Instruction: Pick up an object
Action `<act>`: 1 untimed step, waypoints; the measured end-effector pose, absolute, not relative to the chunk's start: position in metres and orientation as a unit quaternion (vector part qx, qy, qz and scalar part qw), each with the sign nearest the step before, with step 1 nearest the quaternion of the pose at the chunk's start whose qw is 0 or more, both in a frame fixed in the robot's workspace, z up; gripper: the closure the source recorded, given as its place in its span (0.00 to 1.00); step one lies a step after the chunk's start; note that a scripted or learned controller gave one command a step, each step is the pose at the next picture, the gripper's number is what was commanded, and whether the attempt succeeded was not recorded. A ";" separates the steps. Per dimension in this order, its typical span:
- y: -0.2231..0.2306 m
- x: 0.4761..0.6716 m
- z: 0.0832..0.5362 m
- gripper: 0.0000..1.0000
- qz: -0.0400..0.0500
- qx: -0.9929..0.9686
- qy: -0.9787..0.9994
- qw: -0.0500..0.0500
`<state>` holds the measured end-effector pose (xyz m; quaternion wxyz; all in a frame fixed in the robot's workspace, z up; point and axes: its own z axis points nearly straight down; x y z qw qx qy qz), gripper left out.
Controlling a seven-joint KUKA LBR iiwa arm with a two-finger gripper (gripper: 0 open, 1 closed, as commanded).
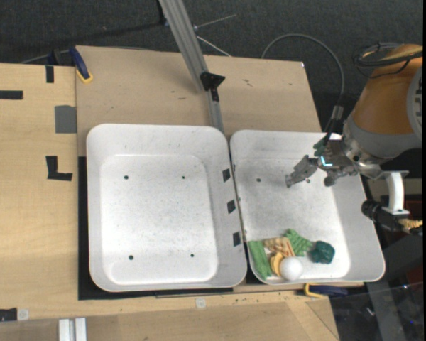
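Note:
My gripper [314, 175] hangs over the upper middle of the right bin [270, 155], its two fingers spread open with nothing between them. A cluster of small objects lies in that bin's near corner, well below the gripper: a white ball [292, 268], a dark green round piece [322, 252], a green leafy toy [298, 241] and a tan and yellow item [276, 250].
The left bin [156, 204] sits beside the right one, joined by black clips at the shared edge. A grey metal pole [188, 34] slants down from the top to the bins' far edge. The wooden bench [28, 155] extends left.

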<state>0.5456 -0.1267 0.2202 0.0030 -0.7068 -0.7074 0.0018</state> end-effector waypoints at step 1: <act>-0.127 0.547 0.223 0.00 0.001 -0.706 -0.708 0.001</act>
